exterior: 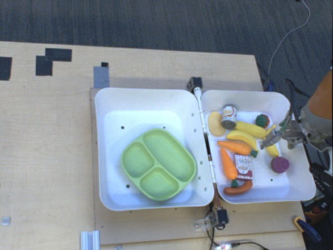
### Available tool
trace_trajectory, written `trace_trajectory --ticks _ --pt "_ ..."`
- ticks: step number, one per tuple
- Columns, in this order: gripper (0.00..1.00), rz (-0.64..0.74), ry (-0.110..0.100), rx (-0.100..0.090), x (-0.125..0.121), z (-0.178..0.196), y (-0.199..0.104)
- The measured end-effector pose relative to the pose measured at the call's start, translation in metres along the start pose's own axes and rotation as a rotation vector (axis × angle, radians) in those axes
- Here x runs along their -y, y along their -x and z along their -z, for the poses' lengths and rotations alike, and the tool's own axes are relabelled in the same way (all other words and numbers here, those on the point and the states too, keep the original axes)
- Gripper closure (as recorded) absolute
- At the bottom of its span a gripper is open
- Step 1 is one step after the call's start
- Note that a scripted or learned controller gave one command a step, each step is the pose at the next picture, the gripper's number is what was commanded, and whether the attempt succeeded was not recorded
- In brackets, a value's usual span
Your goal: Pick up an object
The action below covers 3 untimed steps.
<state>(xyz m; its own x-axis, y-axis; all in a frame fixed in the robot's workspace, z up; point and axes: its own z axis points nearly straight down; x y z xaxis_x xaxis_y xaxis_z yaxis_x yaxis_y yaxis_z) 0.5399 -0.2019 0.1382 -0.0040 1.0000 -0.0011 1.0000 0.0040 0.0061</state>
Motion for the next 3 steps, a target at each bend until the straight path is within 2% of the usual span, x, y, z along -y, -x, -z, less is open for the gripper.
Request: trace_trajectory --ticks 1,2,3 --pt "0.00 -0.002 0.013 0.005 0.023 -0.048 -0.036" --pt "1.00 -0.001 0.016 0.002 0.021 -0.036 -0.037" --pt "0.00 -0.001 0.015 0.002 0.021 -0.036 -0.037"
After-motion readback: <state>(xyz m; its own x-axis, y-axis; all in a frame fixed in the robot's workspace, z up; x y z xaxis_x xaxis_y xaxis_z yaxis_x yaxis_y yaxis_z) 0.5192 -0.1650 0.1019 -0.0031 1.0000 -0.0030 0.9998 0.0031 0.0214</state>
